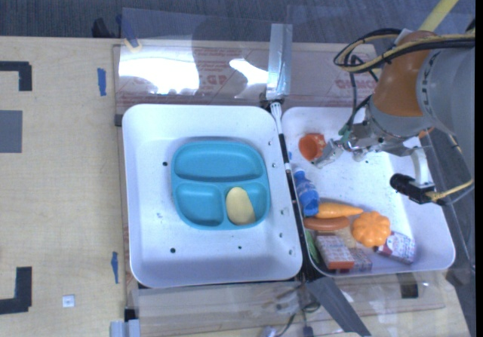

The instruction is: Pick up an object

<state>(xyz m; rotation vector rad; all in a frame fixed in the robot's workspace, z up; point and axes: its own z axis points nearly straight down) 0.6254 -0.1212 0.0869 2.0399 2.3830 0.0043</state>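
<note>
On the left stretch of the table (53, 200), pale wood shows with a few dark markings and strips of blue tape. The left bin (143, 177) holds a blue divided tray (207, 170), and a yellow, egg-shaped item (240, 206) lies in the tray's lower right compartment. Just beyond the divide between the bins, the right bin (434, 234) carries the loose objects. A small blue bottle-like piece (306, 194) lies against the bin's left wall, and an orange carrot (336, 210) lies just right of it, crosswise. Below the carrot sits a reddish packet (337, 252), with an orange pumpkin-shaped toy (370, 228) touching the carrot's right end and a white-and-purple wrapper (398, 246) beside it at the lower right. Higher up in this bin, an orange-red rounded object (310, 145) rests near the upper left corner. The jaws (329, 153) sit right against this object's right side, tilted down toward it; whether they are parted or closed on it cannot be told from this angle. The arm (407, 94), grey with its orange band, reaches in from the right, trailing black and yellow cables.
</note>
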